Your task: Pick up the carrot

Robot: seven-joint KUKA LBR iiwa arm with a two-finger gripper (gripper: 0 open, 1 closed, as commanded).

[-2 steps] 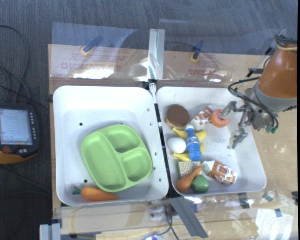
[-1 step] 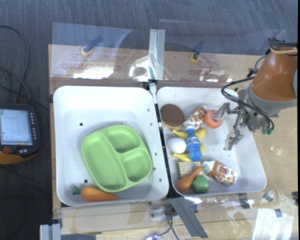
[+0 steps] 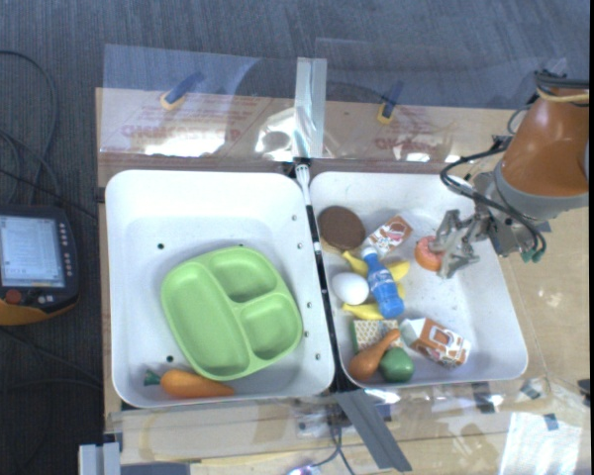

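Note:
The carrot [image 3: 190,385] is orange with a small green top. It lies flat in the front left corner of the left bin [image 3: 139,216], just in front of the green divided plate [image 3: 233,311]. My gripper [image 3: 453,248] hangs over the right side of the right bin [image 3: 505,344], far from the carrot. Its fingers [image 3: 463,261] point left and stand open, with nothing between them. A small red-orange round piece [image 3: 430,254] sits right beside the fingertips.
The right bin holds several toy foods: a brown disc [image 3: 341,228], a white egg [image 3: 350,289], a blue bottle [image 3: 383,285], a snack packet [image 3: 390,236], a drumstick [image 3: 372,354], a green piece [image 3: 398,365] and an orange carton [image 3: 442,342]. A divider ridge [image 3: 315,265] separates the bins.

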